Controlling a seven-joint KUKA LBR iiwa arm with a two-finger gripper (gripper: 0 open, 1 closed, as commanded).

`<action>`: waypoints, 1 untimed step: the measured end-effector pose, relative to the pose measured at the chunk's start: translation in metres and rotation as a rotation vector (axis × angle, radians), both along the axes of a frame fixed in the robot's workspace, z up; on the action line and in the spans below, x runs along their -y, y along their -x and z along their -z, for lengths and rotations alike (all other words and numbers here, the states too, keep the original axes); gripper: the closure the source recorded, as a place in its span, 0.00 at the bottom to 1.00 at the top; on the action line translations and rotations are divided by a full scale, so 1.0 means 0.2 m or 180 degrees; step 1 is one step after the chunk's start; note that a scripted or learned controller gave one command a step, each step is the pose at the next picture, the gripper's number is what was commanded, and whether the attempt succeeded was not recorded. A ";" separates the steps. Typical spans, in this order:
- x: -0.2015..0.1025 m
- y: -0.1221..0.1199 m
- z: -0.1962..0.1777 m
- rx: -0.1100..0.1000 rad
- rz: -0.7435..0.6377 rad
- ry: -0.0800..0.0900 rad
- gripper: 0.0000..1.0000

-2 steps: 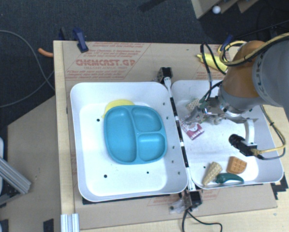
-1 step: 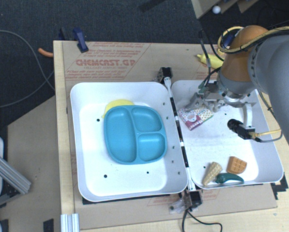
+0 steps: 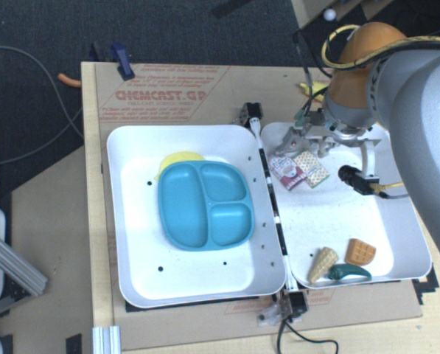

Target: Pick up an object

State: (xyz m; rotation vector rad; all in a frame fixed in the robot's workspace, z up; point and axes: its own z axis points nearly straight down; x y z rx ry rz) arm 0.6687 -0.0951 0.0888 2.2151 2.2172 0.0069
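Observation:
My gripper [image 3: 306, 144] hangs low over the far left part of the right bin [image 3: 337, 216], under the grey arm and its orange band [image 3: 363, 57]. Just below it lie two small packets, touching each other: a red and white one [image 3: 287, 172] and a checkered one [image 3: 314, 170]. The gripper's tip is at or just above their top edges, and nothing visibly hangs from it. A tan cone [image 3: 323, 262], a waffle-like piece [image 3: 360, 252] and a teal object [image 3: 350, 273] lie near that bin's front edge.
In the left bin [image 3: 131, 220] a blue divided plate [image 3: 205, 203] lies over a yellow object [image 3: 179, 157]. A black clamp [image 3: 250, 112] sits at the far end of the wall between the bins. A blue clip [image 3: 121, 61] lies on the cardboard at the back left.

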 end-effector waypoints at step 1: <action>0.00 0.05 0.00 0.0008 0.0004 -0.0002 0.00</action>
